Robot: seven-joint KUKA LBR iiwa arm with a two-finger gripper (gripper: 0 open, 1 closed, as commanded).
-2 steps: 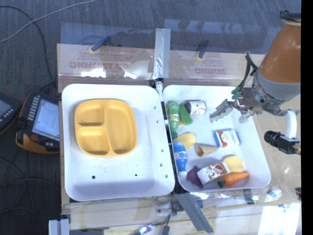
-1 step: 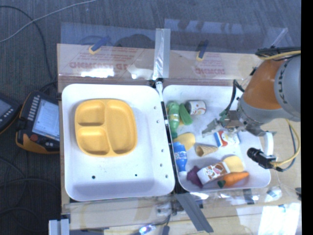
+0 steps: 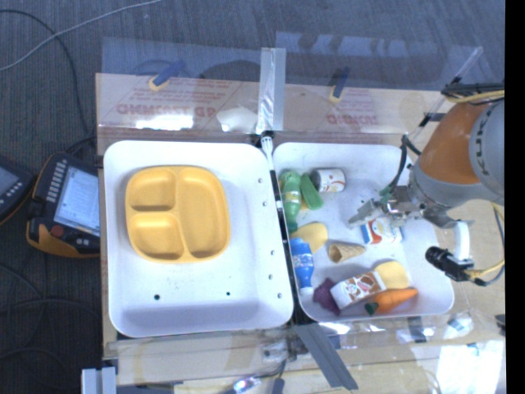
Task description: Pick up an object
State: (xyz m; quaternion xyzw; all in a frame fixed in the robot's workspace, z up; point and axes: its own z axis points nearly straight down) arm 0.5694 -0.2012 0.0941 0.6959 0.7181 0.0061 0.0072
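In the right bin (image 3: 365,156), the gripper (image 3: 379,214) hangs low, just over a small white carton with red and blue on it (image 3: 382,231). The arm (image 3: 459,150), grey with an orange part, comes in from the right side. I cannot tell how far the gripper is open, and I cannot tell if it has hold of anything.

It looks like the reaching step of the job. The carton seems to be the thing it is going for, but nothing looks lifted yet. Next, I think it needs to close around the carton and lift it straight up. The carton sits near an ice cream cone toy (image 3: 345,251), so the gripper should take care not to bump that.

The right bin holds lots of toy food. There is a green bottle (image 3: 290,193), a small can (image 3: 330,180), a yellow lemon-like toy (image 3: 310,235), a blue bottle (image 3: 302,265), a juice box (image 3: 358,289) and an orange carrot (image 3: 391,300). They lie close together in the near part of the bin.

The left bin (image 3: 197,294) has a yellow tray with three sections (image 3: 176,213) in it. Both bins sit on a bench. The floor around is dark carpet, and a hand controller with a screen (image 3: 64,208) lies on the left.
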